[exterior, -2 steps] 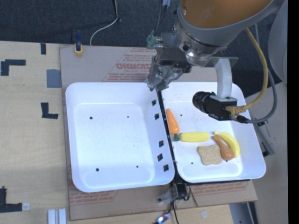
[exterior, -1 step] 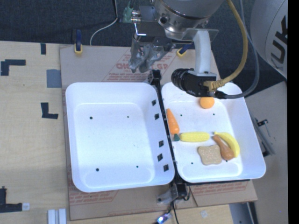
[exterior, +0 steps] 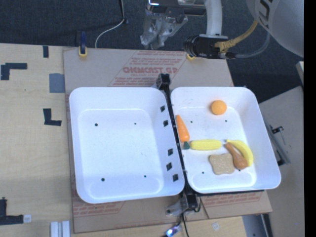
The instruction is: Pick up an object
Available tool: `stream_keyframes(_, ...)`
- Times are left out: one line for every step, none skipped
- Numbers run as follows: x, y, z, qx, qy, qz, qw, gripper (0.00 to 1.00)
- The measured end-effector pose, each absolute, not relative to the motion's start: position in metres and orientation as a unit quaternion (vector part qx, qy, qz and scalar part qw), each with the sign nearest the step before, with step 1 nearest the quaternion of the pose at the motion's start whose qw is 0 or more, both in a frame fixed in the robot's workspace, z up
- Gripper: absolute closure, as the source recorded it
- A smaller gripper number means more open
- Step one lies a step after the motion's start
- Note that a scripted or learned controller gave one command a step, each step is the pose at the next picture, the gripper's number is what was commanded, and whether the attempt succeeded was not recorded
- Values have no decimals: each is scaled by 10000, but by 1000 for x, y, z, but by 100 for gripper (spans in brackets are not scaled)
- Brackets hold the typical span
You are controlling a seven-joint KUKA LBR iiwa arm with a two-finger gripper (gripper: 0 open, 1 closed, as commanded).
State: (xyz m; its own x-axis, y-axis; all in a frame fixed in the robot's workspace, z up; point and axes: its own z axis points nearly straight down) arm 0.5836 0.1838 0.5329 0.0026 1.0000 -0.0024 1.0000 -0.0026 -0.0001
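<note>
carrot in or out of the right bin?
In. The carrot lies inside the right bin, along its left wall.

Below me the table point(exterior: 29, 147) is pale wood with dark tape marks toward nine o'clock. A printed cardboard sheet point(exterior: 148, 68) lies on it, with a small yellow clamp point(exterior: 82, 51) at its eleven o'clock corner.

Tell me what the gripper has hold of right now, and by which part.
Nothing. The gripper hangs above the board behind the bins, with nothing between its fingers; the carrot, corn and banana lie in the right bin.
</note>
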Motion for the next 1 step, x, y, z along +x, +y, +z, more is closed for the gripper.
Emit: stream_keyframes(558, 236, 451, 7054, 7088, -42, -20, 100)
